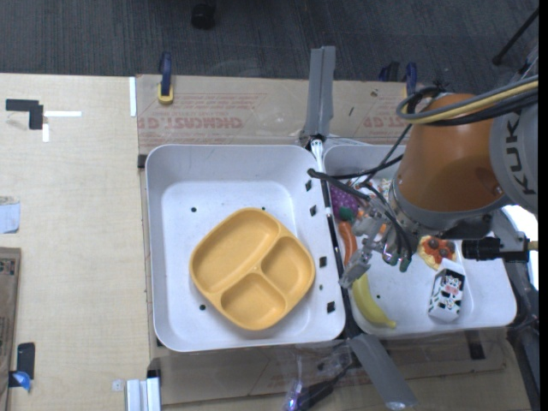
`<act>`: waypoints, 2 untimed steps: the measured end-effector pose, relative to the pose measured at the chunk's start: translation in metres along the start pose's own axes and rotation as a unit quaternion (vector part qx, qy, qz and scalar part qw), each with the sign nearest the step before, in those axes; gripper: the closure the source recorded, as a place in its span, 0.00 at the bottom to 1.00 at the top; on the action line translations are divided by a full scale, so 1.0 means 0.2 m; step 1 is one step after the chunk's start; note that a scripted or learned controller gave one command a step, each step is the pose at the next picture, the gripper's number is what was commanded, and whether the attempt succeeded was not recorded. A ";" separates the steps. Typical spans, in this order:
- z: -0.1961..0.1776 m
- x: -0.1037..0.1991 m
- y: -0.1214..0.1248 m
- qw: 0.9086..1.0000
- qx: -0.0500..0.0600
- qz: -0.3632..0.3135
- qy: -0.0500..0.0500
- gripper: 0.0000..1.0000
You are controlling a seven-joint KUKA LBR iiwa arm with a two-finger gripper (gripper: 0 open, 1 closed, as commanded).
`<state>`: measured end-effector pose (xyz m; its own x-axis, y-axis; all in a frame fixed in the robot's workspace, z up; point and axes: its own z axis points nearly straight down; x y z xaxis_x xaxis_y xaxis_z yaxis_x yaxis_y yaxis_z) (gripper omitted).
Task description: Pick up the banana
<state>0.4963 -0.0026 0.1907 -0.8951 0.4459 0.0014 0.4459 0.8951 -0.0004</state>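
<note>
Pincer [370, 259] over right bin [492, 315], just above banana [370, 301]; finger state cannot be told. Banana lies in bin.

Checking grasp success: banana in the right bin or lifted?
In the bin. The banana lies flat on the right bin floor near its left wall, just below the gripper, not between its fingers.
</note>
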 end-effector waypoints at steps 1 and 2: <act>-0.04 -0.01 0.00 1.000 0.000 0.003 -0.001 1.00; 0.14 -0.16 -0.54 0.996 0.000 0.086 0.000 1.00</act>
<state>0.4776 -0.1139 0.1621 -0.8056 0.5924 0.0010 0.5924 0.8056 -0.0009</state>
